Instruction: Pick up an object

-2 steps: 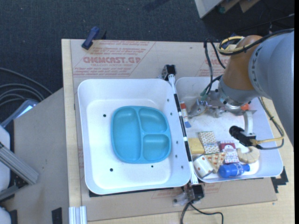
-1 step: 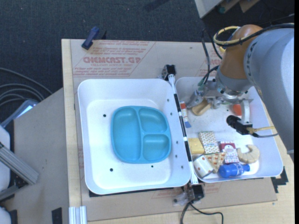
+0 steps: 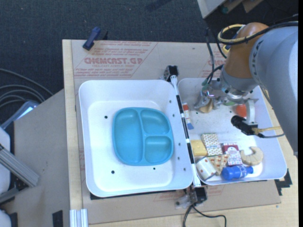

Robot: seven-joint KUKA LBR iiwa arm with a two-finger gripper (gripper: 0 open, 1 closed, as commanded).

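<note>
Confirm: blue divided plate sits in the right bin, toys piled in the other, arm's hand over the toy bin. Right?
Not quite. The camera view shows the blue divided plate in the left bin, not the right. The toys are piled in the right bin, and the hand is over that toy bin, as you said.

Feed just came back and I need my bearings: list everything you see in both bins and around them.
left bin: 1, white, bench left
divided plate: 1, light blue, middle of left bin
right bin: 1, white, bench right
blue bottle: 1, blue, right bin near edge
small food-like items: several, tan, red and white, clustered in the right bin's near half
orange piece: 1, right bin, beside the wrist
blue clip: 1, bench far-left corner
arm: 1, grey with orange band, from right
pincer: 1, low over right bin's far end, beside a tan piece
</note>
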